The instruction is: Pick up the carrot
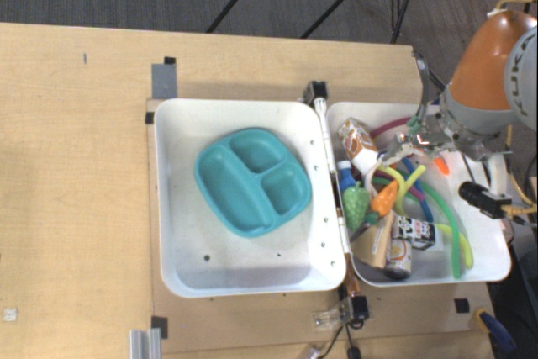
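Observation:
The carrot (385,199) is a small orange piece lying in the middle of the right bin (487,265), among green and yellow flexible tubes (437,210). The gripper (414,142) hangs over the upper part of that bin, up and to the right of the carrot and apart from it. The grey arm with its orange band (492,71) reaches in from the right. Part of the carrot is hidden under a yellow-green tube.
A teal divided plate (252,181) lies in the left bin (176,265). The right bin also holds a bumpy green toy (355,204), a wrapped snack (357,143), a small can (398,263), a printed packet (416,231) and a small orange bit (442,167).

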